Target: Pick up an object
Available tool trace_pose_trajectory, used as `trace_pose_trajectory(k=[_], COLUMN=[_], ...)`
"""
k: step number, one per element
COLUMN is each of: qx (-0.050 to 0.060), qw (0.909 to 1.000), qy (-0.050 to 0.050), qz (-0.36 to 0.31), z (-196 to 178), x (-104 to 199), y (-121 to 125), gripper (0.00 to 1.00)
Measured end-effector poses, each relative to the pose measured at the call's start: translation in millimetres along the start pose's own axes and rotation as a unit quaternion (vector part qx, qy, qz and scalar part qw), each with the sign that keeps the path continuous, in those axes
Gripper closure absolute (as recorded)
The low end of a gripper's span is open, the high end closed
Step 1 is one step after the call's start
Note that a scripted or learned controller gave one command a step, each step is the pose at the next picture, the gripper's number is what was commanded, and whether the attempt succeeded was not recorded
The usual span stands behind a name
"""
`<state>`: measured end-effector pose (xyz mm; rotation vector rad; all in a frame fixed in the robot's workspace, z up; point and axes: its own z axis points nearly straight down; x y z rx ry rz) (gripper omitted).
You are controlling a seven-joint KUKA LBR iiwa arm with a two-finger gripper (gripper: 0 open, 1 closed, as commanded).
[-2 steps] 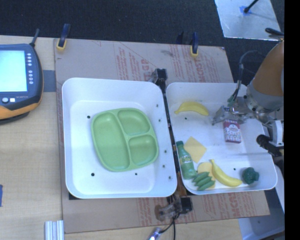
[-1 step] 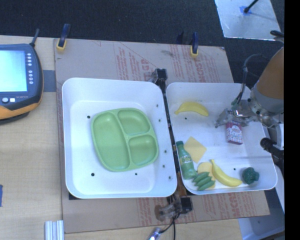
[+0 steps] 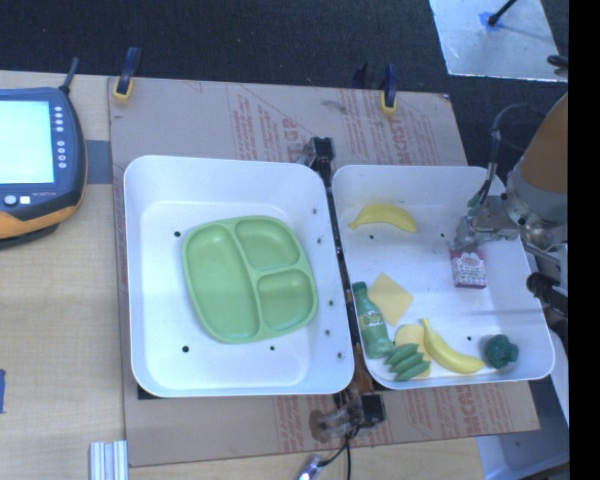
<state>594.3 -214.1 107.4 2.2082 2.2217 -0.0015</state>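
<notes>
My gripper [image 3: 477, 230] hangs over the right part of the right bin [image 3: 435, 180], reaching in from the right edge of the view. Directly below its tip lies a small red and white box [image 3: 468, 268]; whether the two touch is unclear. The same bin holds a yellow banana [image 3: 384, 216] at the back, a pale yellow wedge [image 3: 390, 296], a green bottle [image 3: 370, 320], green pea pods [image 3: 407, 361], a second banana [image 3: 448, 353] and a dark green broccoli piece [image 3: 499, 351] along the front.
The left bin [image 3: 150, 188] holds a green divided plate [image 3: 250, 278]. A teach pendant with a screen [image 3: 25, 158] lies on the bench at the far left. Clamps [image 3: 388, 86] stand behind the bins.
</notes>
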Motion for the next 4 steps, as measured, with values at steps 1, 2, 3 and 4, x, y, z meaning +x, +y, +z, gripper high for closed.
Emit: trace_pose_trajectory(k=[1,2,3,4], qx=[0.0,0.006,0.007,0.005], qw=[1.0,1.0,1.0,1.0], qy=[0.0,0.004,0.004,0.004], qz=[0.0,0.001,0.002,0.001], z=[0.1,15.6,5.1,-43.4], x=[0.0,2.8,1.9,2.3], y=[-0.1,-7.0,-6.9,-52.1], gripper=[0.0,0.0,1.0,1.0])
